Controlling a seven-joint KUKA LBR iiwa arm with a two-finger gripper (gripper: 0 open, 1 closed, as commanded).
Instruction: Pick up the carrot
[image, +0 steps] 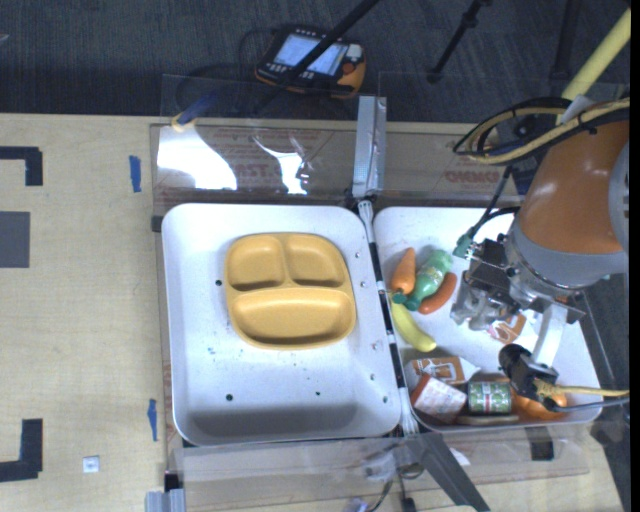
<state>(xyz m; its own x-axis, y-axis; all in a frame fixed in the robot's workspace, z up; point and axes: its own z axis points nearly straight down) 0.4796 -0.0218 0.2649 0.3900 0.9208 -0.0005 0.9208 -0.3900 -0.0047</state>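
The carrot (403, 270), orange and tapered, lies upright along the left wall of the right bin (575, 345), near its far left corner. A green toy vegetable (430, 277) and an orange-red piece (441, 293) rest against the carrot's right side. My gripper (480, 303) hangs over the middle of the right bin, to the right of the carrot and apart from it. The grey wrist and the orange band above it cover the bin's right part.
A yellow banana (411, 328) lies just below the carrot. A small box (436, 384), a can (489, 396) and an orange item (541, 405) crowd the near edge of the right bin. The left bin (190, 330) holds a yellow divided plate (290, 290).
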